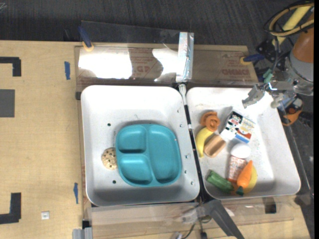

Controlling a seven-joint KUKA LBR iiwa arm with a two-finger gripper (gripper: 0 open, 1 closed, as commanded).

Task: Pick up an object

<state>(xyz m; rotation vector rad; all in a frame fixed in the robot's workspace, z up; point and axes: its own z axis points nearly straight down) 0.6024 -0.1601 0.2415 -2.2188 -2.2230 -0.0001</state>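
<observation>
The right bin (286, 148) holds several toy foods. An orange twisted pastry (210, 119) lies by a yellow banana (201, 141) and a tan bun (215, 145). Beside them is a black-and-white carton (233, 123) and a white packet (244, 129). Toward the front lie a white bottle (238, 159), an orange carrot (244, 175) and a green vegetable (219, 181). My gripper (262, 100) hangs over the bin's far right corner, above and right of the carton. It is open, with nothing between its fingers.
The left bin (94, 103) holds a teal divided plate (148, 153) with a cookie (109, 158) at its left side. A ridge (188, 133) separates the two bins. Cables and a yellow hose (291, 19) crowd the far right.
</observation>
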